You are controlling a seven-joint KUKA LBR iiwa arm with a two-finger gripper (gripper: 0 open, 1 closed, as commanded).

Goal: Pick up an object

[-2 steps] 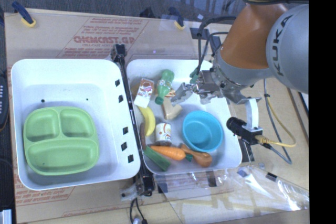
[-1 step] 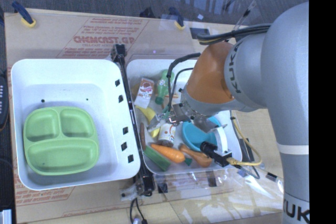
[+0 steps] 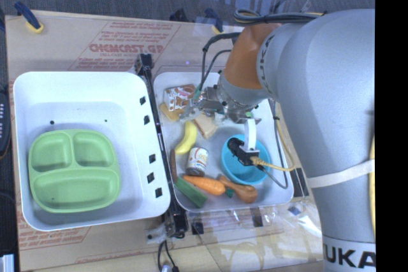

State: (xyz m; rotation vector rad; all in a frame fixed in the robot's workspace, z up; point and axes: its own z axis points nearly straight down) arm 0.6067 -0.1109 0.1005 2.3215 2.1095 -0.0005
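Note:
My gripper (image 3: 196, 109) hangs low over the back of the right bin (image 3: 280, 191), above a pale wedge-shaped piece (image 3: 206, 127) and beside a printed snack packet (image 3: 178, 96). A yellow banana (image 3: 186, 138) lies just in front of it. Further forward stand a small labelled can (image 3: 197, 161) and a blue bowl (image 3: 237, 168). An orange carrot (image 3: 205, 185), a green vegetable (image 3: 191, 193) and a brown piece (image 3: 242, 190) lie along the front wall. I see nothing clearly held.
The left bin (image 3: 76, 89) holds a green divided plate (image 3: 74, 170) toward its front. The grey arm (image 3: 325, 105) covers the right side of the right bin. A black clip (image 3: 145, 63) stands where the two bins meet at the back.

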